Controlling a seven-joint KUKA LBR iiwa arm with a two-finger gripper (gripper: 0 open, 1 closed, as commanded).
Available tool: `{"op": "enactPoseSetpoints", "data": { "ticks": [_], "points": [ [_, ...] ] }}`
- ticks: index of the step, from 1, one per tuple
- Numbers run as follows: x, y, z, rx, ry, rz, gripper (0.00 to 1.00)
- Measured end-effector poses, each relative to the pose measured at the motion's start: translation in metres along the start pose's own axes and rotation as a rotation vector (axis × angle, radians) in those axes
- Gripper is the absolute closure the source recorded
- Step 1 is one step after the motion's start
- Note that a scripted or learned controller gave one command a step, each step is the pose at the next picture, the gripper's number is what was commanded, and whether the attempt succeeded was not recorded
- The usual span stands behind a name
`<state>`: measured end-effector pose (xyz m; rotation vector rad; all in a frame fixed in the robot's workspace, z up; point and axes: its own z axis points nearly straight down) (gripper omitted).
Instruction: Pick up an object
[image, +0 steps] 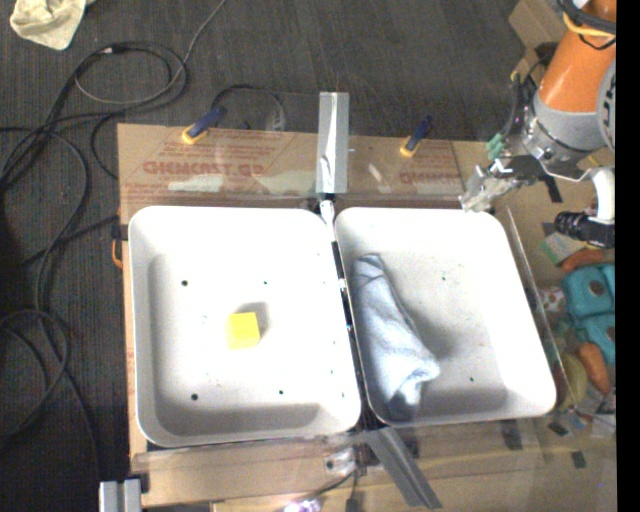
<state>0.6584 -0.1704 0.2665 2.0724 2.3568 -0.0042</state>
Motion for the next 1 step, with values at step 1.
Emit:
{"op": "enactPoseSetpoints", "data": {
  "ticks": [1],
  "points": [
    [-0.0001, -0.0002, 0.0006, 0.001, 0.000, 0.000, 0.00]
  ]
}}
